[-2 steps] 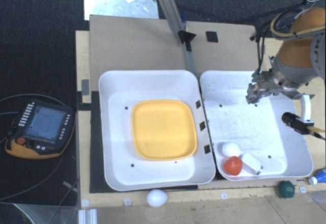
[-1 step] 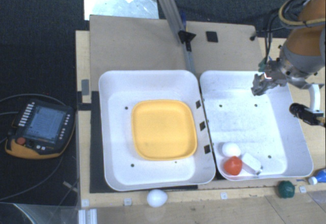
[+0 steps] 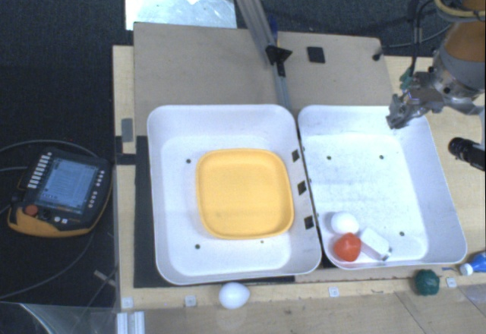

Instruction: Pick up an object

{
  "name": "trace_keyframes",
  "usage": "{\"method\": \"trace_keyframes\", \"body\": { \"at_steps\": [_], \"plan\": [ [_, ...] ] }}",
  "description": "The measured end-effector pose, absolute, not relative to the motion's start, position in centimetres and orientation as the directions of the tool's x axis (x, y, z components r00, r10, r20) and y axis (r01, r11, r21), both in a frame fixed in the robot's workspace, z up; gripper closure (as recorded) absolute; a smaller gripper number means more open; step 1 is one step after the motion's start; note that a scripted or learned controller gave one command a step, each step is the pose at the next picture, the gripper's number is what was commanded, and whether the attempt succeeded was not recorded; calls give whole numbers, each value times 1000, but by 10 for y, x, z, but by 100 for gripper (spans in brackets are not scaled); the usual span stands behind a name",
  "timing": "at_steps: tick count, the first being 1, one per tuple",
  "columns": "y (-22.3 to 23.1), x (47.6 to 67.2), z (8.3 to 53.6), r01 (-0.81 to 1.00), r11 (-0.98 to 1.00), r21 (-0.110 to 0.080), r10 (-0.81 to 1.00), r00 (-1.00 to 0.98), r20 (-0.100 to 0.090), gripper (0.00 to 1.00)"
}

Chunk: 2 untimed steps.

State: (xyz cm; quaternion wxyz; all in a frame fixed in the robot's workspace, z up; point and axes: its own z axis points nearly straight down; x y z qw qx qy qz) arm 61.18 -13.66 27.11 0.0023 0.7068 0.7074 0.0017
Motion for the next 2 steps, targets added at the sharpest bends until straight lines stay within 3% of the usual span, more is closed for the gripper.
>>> {"method": "trace_keyframes", "body": {
  "at_steps": [2],
  "plan": [
    [-35, 615, 264, 1000, 5, 1, 1000, -5, 1, 100]
  ]
}}
